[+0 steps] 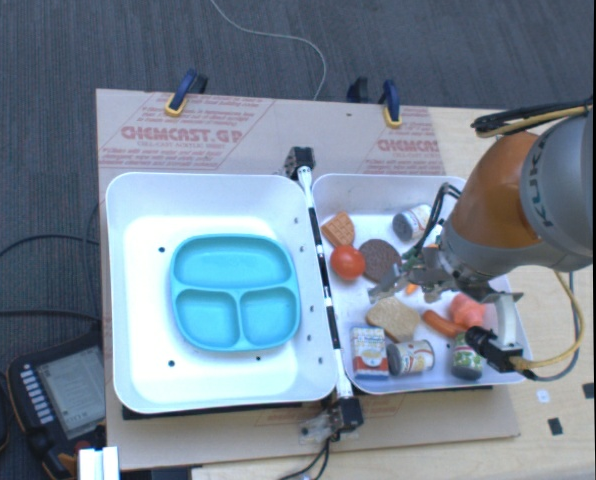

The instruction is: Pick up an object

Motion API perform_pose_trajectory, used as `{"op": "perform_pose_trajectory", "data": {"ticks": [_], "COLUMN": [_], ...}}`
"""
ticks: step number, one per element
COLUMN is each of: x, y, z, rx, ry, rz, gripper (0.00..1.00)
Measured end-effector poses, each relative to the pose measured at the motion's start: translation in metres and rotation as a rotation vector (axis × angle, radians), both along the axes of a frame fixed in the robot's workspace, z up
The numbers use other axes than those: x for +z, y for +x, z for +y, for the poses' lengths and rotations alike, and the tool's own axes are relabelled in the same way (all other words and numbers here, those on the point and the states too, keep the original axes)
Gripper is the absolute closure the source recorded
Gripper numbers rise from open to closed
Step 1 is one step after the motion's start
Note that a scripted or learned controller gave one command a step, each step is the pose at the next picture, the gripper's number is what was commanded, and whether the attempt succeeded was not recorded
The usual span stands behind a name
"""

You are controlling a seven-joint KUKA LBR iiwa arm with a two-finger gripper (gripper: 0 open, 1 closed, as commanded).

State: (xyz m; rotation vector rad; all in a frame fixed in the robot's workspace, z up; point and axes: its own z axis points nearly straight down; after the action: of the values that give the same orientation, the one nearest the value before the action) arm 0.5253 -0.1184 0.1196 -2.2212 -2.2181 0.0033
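Here, near edge: a small carton (pixel 369 351), a can (pixel 410 357) and a dark green piece (pixel 467 361) line the right bin (pixel 382 184).
Middle: the gripper (pixel 415 276) hangs low over a bread slice (pixel 393 317) and a brown disc (pixel 379 259); whether it is wide or narrow, I cannot tell.
Left: a blue tray (pixel 236 291) sits in the left bin (pixel 138 388).
Advice: descend squarely on one isolated item, likely the tomato (pixel 347 262).

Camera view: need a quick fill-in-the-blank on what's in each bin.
1. The blue tray lies in the ____ bin.
2. The tray has ____ compartments.
3. The tomato lies in the ____ bin.
4. The arm reaches over the ____ bin.

Missing words: left; three; right; right
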Motion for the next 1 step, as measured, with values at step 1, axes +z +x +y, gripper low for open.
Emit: {"op": "perform_pose_trajectory", "data": {"ticks": [1], "x": [-0.0317], "y": [0.0255], "z": [0.0212], "rx": [0.001], "ry": [-0.002], "rz": [-0.006], "gripper": [0.0]}}
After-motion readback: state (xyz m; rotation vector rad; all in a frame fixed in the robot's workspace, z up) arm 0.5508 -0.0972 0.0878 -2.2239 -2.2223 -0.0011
